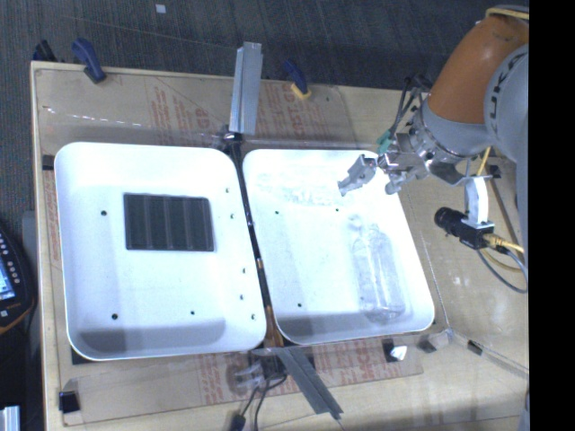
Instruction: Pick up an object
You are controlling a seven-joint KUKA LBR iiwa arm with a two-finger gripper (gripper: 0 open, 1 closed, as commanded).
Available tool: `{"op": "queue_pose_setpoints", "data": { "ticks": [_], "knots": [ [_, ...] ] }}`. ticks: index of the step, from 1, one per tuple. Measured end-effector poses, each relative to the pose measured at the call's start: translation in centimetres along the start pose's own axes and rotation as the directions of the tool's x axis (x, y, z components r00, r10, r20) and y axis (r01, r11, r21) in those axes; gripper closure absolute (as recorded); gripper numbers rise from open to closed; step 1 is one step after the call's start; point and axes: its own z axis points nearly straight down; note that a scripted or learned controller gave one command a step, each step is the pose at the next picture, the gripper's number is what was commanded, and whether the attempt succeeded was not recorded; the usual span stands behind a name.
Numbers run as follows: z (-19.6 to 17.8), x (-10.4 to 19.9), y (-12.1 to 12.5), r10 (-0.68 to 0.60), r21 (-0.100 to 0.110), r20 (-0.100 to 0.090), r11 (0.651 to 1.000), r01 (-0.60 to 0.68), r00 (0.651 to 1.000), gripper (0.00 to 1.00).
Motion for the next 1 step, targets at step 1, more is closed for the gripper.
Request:
{"op": "queue_pose_setpoints", "data": {
  "ticks": [1],
  "knots": [
    [-0.95,0.13,0.05,-0.007,0.002,-0.001,1.000,0.007,1.000,1.00]
  ]
}}
